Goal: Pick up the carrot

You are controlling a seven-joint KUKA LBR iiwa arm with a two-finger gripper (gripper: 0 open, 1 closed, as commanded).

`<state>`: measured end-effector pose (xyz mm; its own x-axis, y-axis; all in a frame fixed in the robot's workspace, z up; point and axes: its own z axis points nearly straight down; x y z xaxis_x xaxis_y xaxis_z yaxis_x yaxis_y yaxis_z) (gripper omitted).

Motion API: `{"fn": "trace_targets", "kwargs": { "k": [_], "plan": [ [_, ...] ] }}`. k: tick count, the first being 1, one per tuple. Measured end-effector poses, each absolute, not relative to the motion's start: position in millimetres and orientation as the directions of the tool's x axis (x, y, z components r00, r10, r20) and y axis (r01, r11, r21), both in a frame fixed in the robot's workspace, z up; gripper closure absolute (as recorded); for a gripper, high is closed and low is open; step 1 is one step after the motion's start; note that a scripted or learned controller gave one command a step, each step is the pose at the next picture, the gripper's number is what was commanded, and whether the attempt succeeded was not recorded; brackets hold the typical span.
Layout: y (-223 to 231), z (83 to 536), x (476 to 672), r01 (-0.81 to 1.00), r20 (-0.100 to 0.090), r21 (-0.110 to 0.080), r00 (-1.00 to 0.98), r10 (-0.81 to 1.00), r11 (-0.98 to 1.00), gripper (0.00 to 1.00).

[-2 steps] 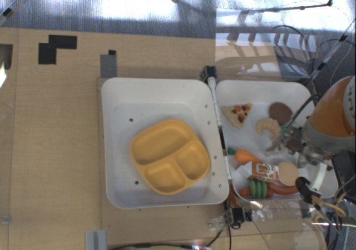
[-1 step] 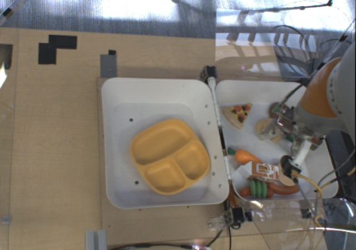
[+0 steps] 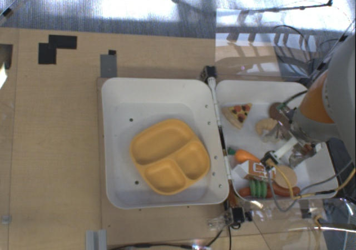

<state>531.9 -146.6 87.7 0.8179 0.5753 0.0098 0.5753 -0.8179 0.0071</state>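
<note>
Carrot [image 3: 245,156]: being kept in the right bin [image 3: 222,89], beside the divider. Claw [image 3: 271,160]: being hovered just beside it; finger state cannot be told. Risk: neighbouring toys [image 3: 259,187] being grabbed instead, owing to crowding.

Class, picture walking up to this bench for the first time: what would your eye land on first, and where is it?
The yellow three-compartment plastic tray sits alone in the left white bin. In the right white bin, toy foods crowd together: an orange carrot near the divider and a pizza slice above it. The grey arm's gripper hovers just right of the carrot.
</note>
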Motion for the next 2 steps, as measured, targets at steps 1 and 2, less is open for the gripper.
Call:
{"fn": "trace_targets", "kwargs": {
  "k": [1,2],
  "plan": [
    [-125,88,491.3,0.337,0.011,0.007,0.941,0.337,-0.942,0.00],
    [-85,89,519.0,0.422,0.010,0.009,0.906,0.422,-0.907,0.00]
  ]
}}
